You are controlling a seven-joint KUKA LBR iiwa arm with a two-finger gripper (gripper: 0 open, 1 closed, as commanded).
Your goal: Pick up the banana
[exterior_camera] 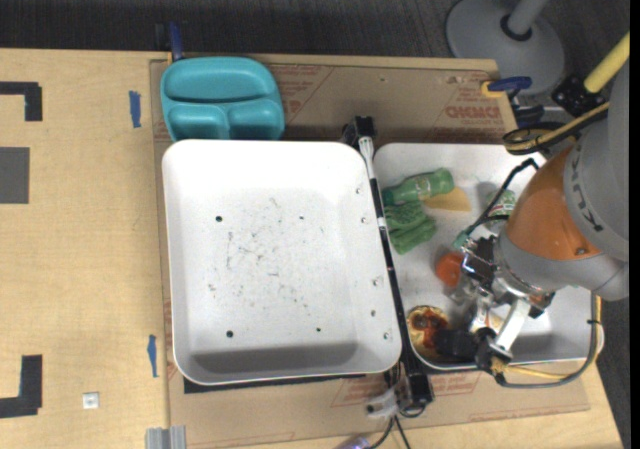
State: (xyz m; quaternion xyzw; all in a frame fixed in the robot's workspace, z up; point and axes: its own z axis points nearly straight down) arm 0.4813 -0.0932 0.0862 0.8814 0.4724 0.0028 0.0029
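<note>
Gripper (487, 329): low over near end of right bin (560, 337); opening cannot be judged, no object seen in its hold. Left bin (270, 257): bare. Green items (412, 207): far end of right bin. Banana (428, 325): likely the dark, spotted piece at near-left corner, just left of gripper. Risk: crowded corner; closing may miss banana or catch the wall.

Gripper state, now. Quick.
Gripper: low in the right bin, near its front edge and beside the brown-spotted banana. Open or shut: cannot be told from this view.
</note>
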